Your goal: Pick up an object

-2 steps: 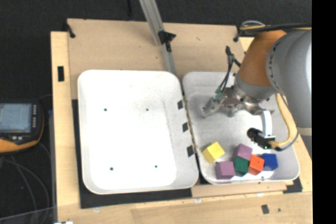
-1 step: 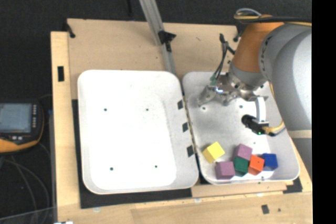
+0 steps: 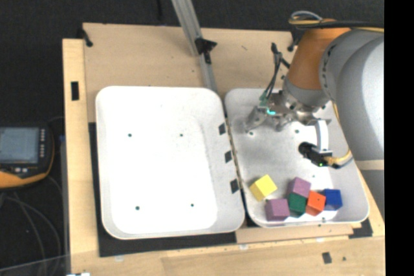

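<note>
Nearest of all, six small blocks huddle at the near end of the right-hand shallow white bin. Counted from left to right: one yellow cube, set a little apart; one purple cube by the near rim; one green cube; a second purple cube just behind the green one; one orange cube; one blue cube. The last five crowd together, touching or nearly so. That makes two purple and one each of yellow, green, orange and blue.

Two white bins sit side by side on the wooden desk; the left-hand shallow white bin shows four dark dots on its floor. A grey metal rail slants across the far part of the desk.

Over the far half of the right bin hangs the grey arm with its orange band, and below it the pincer, well apart from the blocks. Whether its grip is wide or narrow cannot be told. A black cable fitting juts from the wrist, between pincer and blocks.
</note>
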`<state>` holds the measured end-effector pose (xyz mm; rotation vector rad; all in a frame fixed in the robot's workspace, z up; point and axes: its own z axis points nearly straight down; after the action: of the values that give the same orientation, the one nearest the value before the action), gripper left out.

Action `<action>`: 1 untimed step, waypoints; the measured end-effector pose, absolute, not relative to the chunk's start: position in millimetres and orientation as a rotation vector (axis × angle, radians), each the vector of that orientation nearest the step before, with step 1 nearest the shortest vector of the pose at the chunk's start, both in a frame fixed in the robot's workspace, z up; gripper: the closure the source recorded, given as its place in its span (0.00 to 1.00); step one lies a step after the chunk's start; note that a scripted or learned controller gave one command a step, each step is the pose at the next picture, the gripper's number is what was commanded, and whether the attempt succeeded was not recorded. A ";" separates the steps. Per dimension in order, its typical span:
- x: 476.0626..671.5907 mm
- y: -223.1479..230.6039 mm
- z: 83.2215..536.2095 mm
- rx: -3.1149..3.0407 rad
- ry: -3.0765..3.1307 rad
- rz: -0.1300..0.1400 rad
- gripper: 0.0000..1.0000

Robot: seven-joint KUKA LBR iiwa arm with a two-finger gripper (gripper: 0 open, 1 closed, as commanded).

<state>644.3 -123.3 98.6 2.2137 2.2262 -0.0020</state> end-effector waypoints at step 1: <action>644.2 -123.2 98.6 2.211 2.229 -0.003 0.00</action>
<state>644.2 -123.2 98.6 2.2114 2.2291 -0.0031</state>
